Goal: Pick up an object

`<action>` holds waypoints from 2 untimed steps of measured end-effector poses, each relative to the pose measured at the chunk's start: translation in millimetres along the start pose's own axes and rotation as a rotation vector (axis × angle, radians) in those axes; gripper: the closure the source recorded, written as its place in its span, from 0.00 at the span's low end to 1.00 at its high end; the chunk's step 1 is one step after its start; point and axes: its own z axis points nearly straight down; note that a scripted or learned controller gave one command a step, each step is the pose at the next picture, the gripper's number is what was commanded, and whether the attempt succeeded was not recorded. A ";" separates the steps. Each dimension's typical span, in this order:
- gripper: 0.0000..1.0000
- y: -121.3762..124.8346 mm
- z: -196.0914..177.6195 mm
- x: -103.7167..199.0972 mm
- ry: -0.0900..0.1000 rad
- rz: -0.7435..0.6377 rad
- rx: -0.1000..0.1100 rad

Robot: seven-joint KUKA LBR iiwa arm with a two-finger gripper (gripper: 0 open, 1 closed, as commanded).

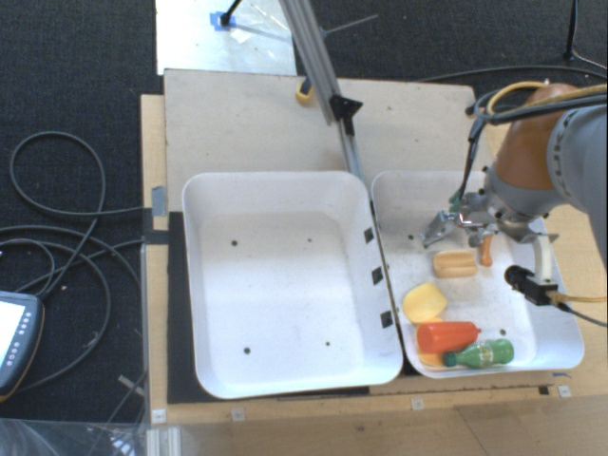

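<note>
A: Where's the end effector (454, 222)?

B: Low in the right bin (399, 198), just above a bread roll (455, 264). Whether it is released or clenched, I cannot tell; nothing shows between its tips.

A: And beyond the roll?

B: Farther out lie a yellow chip-like piece (424, 303), a red-orange carrot-like toy (448, 335) and a green bottle (483, 353), crowded at the bin's near end. The roll looks the likeliest pick, being closest.
</note>
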 end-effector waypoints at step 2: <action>1.00 1.8 3.6 -0.3 -0.001 0.000 -0.006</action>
